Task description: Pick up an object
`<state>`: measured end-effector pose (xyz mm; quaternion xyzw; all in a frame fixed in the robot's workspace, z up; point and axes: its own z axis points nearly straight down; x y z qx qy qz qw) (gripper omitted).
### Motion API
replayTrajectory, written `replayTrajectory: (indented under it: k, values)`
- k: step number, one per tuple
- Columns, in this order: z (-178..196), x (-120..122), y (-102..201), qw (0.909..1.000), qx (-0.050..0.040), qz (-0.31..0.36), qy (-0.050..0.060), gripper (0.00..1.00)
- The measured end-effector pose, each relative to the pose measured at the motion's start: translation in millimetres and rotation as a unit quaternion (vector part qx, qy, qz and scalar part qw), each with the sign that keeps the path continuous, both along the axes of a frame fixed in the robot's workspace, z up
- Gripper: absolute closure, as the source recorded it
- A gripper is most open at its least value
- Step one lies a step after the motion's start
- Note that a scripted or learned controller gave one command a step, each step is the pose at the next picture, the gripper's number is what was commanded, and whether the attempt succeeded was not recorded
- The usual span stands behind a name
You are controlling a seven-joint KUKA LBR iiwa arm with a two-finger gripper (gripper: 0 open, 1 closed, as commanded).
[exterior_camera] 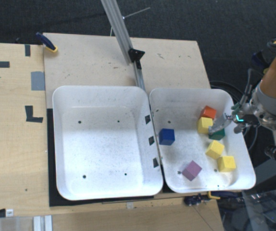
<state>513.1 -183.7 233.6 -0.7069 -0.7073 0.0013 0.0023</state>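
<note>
Pale wooden bench, two bins: you have the gripper (219,127) low in the right bin (176,100), beside a green block (218,134), poised to grab; its closure you cannot tell.

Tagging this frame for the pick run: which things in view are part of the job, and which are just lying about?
Job:
gripper
right bin
orange block
yellow blocks
green block
blue block
purple block

Lying about:
left bin
blue and yellow clamp
metal pole
</note>
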Motion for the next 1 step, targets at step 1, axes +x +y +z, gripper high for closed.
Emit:
replayTrajectory:
  k: [1]
  values:
    - [1.9,0.8,-0.1,1.0,-0.0006,0.001,-0.002,0.0]
